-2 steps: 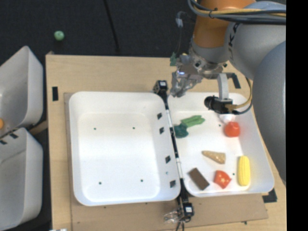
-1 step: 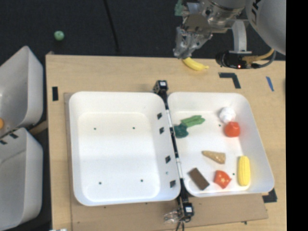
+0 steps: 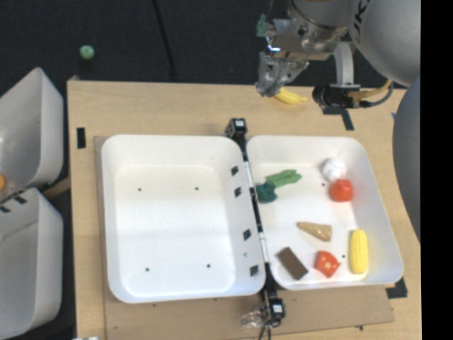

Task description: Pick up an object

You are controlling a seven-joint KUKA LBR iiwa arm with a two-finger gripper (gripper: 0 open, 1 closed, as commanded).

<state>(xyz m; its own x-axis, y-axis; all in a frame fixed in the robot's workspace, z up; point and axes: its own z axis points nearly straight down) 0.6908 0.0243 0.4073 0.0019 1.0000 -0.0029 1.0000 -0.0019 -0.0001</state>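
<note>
Gripper (image 3: 272,83) hangs top centre, over the bench beside a banana (image 3: 289,97); can't tell jaw state. Still approach: must drop into right bin (image 3: 368,154).

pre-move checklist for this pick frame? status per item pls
1. Targets present: ok. The right bin holds the corn cob, two red pieces, a green toy, a brown block, a tan wedge and a white ball.
2. Hand over the bin: not ok, it sits above the bench beyond the bins' far edge.
3. Hand state: cannot tell, fingers blurred.
4. Yellow piece by the hand, held or lying on the bench: cannot tell.
5. Items spaced for a grasp: ok for most; the white ball and upper red piece are close.
</note>
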